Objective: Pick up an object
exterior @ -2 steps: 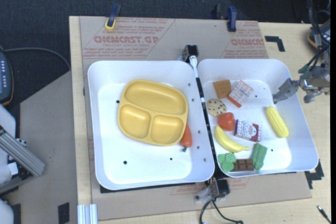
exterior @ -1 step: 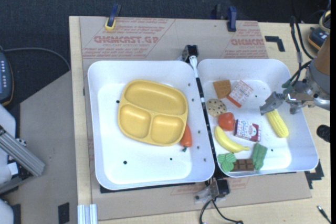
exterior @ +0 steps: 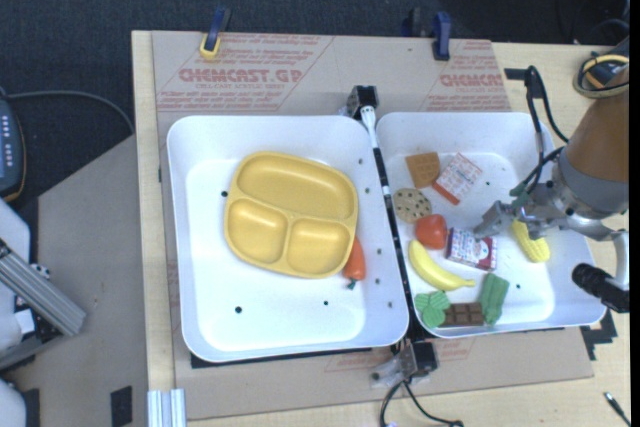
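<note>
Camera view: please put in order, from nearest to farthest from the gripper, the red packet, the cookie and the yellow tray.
From the gripper:
1. Red packet, just below-left of it in the right bin.
2. Cookie, at the right bin's left side.
3. Yellow tray, in the left bin.

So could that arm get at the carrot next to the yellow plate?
Probably, but not easily. The carrot lies in the left bin, tucked against the yellow plate and near the divider, leaving little room. The gripper is over the right bin.
</note>
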Controlling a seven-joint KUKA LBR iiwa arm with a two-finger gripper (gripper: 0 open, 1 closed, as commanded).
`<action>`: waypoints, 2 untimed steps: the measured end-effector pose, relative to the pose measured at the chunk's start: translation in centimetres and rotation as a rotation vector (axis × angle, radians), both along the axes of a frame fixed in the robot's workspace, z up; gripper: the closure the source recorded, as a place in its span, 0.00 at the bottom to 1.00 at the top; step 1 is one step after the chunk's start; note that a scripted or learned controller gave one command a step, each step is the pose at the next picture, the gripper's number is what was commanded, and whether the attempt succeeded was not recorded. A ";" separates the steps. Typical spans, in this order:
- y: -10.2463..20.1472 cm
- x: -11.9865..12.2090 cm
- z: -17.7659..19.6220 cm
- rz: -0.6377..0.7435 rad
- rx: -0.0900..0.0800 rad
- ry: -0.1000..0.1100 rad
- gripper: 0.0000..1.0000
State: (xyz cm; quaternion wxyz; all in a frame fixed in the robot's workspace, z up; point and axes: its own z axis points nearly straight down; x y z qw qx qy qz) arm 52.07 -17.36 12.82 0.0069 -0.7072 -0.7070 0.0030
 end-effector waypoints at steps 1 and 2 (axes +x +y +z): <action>0.2 0.2 -4.5 0.001 0.004 -0.009 0.00; -0.2 0.5 -3.2 0.000 -0.009 -0.023 1.00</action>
